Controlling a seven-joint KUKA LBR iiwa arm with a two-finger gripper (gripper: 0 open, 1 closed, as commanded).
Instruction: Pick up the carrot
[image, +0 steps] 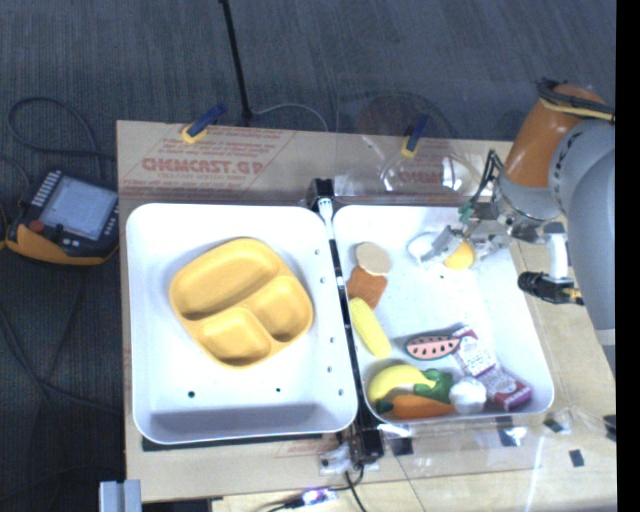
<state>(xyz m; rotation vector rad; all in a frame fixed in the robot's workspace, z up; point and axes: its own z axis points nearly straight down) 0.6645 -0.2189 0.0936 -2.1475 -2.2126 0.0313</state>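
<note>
1. Nearest the camera, along the front wall of the right bin, lies the carrot, orange and on its side, touching a yellow banana above it and a green leafy piece at its upper right.
2. Just right of the carrot sit a white round piece and a dark red packet; a small white packet with red print lies just behind them, its writing too small to read.
3. A watermelon slice lies near the middle of the right bin, with a pale yellow corn cob by the bin's left wall.
4. Farther back in the same bin stands a brown bread-like piece with a tan top.
5. The left bin holds a yellow three-compartment tray.
6. The claw sits at the far right corner of the right bin, well apart from the carrot, right beside a small yellow object; whether its fingers are apart or together cannot be told.
7. Behind the bins, the brown board on the bench carries red lettering that reads roughly "CHEMCAST GP".
8. Far left, on the carpet, lies a handheld pendant with a screen.
</note>
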